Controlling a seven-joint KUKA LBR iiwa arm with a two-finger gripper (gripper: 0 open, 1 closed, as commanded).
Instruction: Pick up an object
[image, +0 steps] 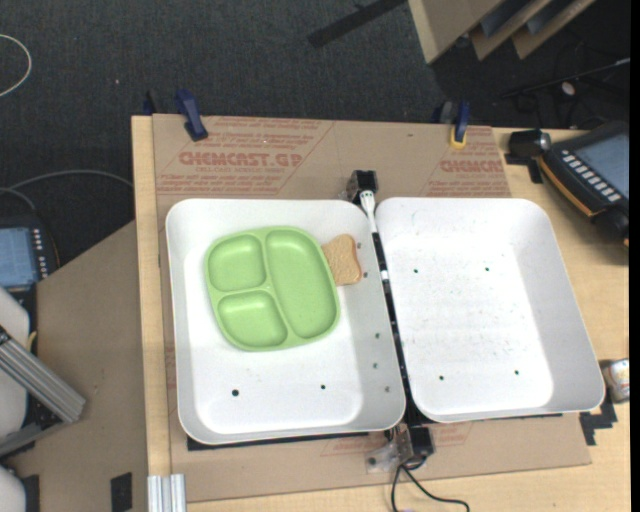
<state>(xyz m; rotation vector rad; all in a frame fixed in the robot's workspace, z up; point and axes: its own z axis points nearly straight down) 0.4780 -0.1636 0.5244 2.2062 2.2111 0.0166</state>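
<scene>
- A green divided plate (271, 288) lies flat in the left bin (200, 400), in its upper-left part, with three compartments: one long one on the right side and two smaller ones on the left.
- The plate is a pale lime green with rounded corners and raised ridges between the compartments; it looks to be turned slightly askew to the bin walls.
- A small tan slice, like a piece of toast or a cracker (343, 259), rests just beside the plate's upper-right corner, touching or nearly touching its rim, close to the bin's right wall.
- The slice has a darker brown edge and a speckled face.
- The right bin (480, 300) sits just beside the left bin, their inner walls meeting along a dark seam; its white floor bears faint specks and a few small dark dots.
- Both bins rest on a brown cardboard sheet (260, 150) printed with red lettering, held at its far edge by a blue clamp (190, 113) and a yellow-and-blue clamp (459, 128).
- A dark tablet-like device (590, 170) lies at the right edge of the bench.
</scene>
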